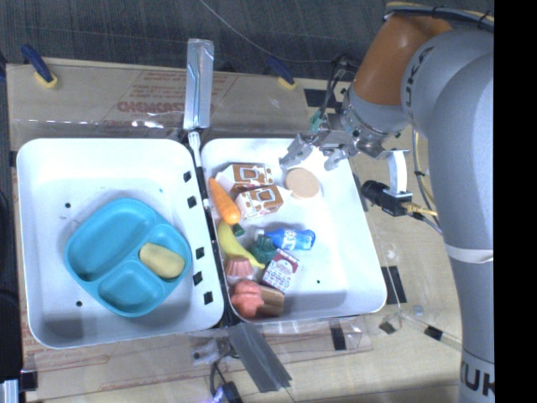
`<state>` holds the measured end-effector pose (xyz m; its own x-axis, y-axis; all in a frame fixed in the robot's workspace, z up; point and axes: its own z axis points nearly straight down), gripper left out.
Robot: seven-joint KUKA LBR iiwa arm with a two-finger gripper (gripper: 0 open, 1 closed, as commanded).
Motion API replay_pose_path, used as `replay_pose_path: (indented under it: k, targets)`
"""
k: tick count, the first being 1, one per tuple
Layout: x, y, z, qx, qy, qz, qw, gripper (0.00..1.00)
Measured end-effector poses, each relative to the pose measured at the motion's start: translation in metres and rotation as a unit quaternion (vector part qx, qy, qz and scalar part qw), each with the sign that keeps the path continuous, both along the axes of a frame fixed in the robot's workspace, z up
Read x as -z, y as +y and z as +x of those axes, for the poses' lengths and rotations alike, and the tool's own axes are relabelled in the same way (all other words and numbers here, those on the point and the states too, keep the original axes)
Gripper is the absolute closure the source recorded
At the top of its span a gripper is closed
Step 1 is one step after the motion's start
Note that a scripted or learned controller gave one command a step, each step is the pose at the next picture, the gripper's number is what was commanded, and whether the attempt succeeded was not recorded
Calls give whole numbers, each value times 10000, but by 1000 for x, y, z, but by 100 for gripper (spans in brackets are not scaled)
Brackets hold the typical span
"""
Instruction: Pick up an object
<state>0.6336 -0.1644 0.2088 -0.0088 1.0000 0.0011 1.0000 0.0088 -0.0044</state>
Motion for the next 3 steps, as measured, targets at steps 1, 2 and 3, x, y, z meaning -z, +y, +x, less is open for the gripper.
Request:
replay_pose_path:
  k: [1,2,3]
  targets:
    - [-76,14,-32,-250,-51,-10,9997,0]
    - [56,29,-38,-282,54,8,9996,0]
    - [-34,56,-31,59,-49,-6,10000,0]
